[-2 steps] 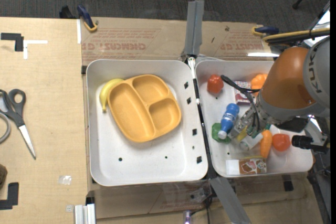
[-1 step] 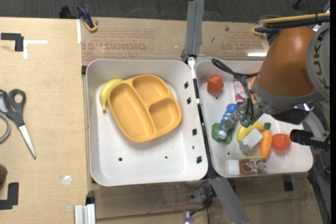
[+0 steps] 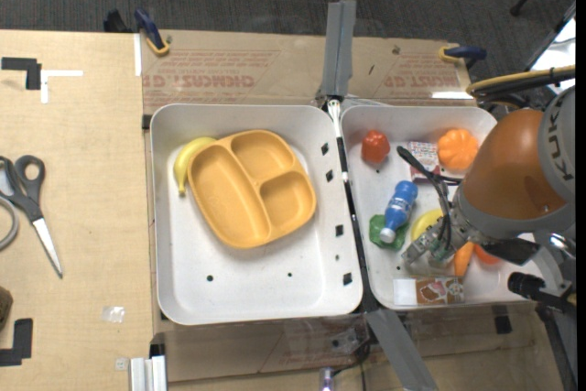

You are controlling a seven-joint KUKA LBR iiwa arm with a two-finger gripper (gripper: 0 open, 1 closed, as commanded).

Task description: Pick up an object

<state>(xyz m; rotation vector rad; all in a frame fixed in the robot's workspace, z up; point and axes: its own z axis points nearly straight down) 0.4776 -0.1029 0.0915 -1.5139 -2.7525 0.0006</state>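
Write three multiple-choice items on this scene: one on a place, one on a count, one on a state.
1. Where does the banana lie?
A. in the right bin
B. in the left bin, against the yellow tray
C. on the bench beside the scissors

2. How many compartments has the yellow tray?
A. two
B. three
C. five

3. How does the blue bottle rest?
A. lying on its side in the right bin
B. standing upright in the left bin
C. lifted above both bins

Key: 1 B, it touches the tray's upper left rim; 2 B, two ridges divide it; 3 A, its length lies along the bin floor.

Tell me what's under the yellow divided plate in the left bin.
A yellow banana pokes out from under the yellow divided plastic plate at its upper-left edge; the rest is covered.
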